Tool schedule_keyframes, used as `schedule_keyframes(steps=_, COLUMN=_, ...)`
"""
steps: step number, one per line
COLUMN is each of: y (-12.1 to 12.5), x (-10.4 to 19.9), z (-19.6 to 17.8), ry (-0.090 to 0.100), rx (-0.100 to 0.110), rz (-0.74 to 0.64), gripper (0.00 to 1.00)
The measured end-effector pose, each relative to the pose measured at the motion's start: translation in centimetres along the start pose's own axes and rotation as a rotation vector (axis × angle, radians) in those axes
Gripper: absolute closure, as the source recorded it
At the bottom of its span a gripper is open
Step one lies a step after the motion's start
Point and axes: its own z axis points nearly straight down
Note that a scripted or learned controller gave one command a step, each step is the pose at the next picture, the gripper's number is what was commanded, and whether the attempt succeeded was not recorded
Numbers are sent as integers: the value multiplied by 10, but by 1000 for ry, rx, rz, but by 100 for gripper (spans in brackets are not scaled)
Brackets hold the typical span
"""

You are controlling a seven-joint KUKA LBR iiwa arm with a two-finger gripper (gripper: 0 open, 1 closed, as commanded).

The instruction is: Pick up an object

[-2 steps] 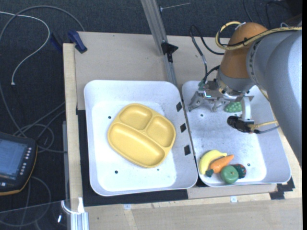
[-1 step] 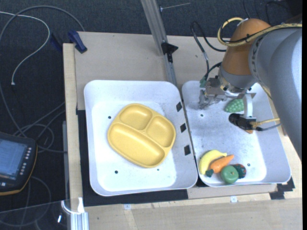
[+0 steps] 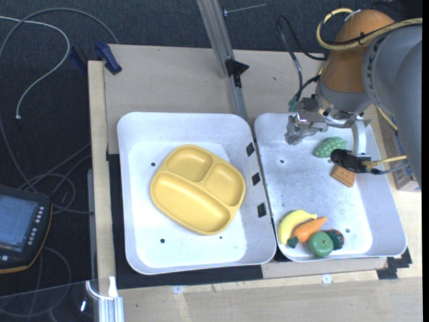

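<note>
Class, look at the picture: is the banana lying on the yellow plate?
No, the banana lies in the right bin, while the yellow plate sits in the left bin.

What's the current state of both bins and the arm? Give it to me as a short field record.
left bin: yellow divided plate
right bin: green bumpy toy and small brown block near the top; banana, carrot and green round toy clustered at the front edge
gripper: over the right bin's upper left part, beside the green bumpy toy
held object: none visible
</note>
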Motion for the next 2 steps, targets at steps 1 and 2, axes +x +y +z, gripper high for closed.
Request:
schedule_keyframes(steps=1, y=11, x=-5, z=-52, ry=-1, rx=-2, rz=-1, gripper=100)
schedule_keyframes(steps=2, y=12, x=-5, z=-81, ry=0, rx=1, rz=-2, gripper=100)
